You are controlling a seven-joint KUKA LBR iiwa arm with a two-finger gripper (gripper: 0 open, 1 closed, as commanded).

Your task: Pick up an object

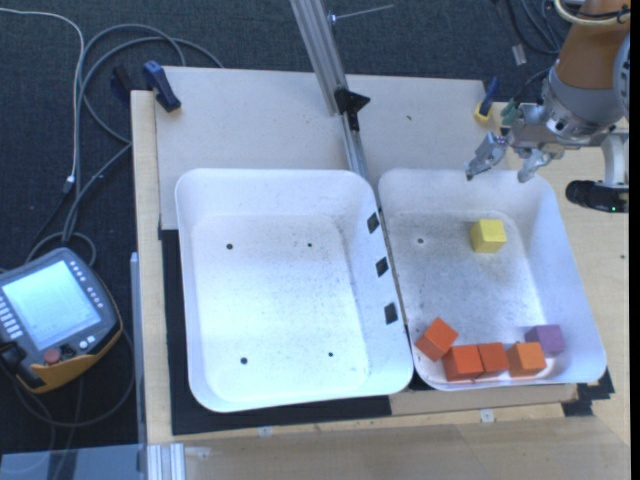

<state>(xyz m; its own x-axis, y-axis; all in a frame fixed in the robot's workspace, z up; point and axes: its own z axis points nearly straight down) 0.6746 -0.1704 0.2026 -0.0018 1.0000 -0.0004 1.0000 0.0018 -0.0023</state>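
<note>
My fingers (pixel 497 165) hang spread apart, nothing between them, over the far rim of the right bin (pixel 568 268), near the worktop's (pixel 250 118) far right corner. One fingertip points toward the bin's far left corner, the other sits toward the far wall's middle.

Yellow cube (pixel 489 235): small, matte, bright yellow, sitting flat on the right bin's floor in the far half, alone. It is near my fingers but apart from them, on the side toward the worktop's near edge. Bare speckled floor all round it; nothing touches it.

Along the right bin's near wall, a packed row: one orange block (pixel 436 338) tilted, turned corner-on, at the left end; two orange-red blocks (pixel 477 360) touching side by side; another orange cube (pixel 526 357) just beside them; a purple cube (pixel 546 339) at the right end, close to the bin's right wall. These crowd each other and hug the rim, little room for fingers.

Left bin (pixel 200 203) holds bare floor with small dark dots. The two bins touch along the middle, black tabs on the seam. A metal rail (pixel 322 48) runs from the far edge down to that seam. Blue clamp (pixel 161 85) at the worktop's far left corner. Handheld control pendant (pixel 55 313) lies off the worktop's left edge, cables beyond it.
</note>
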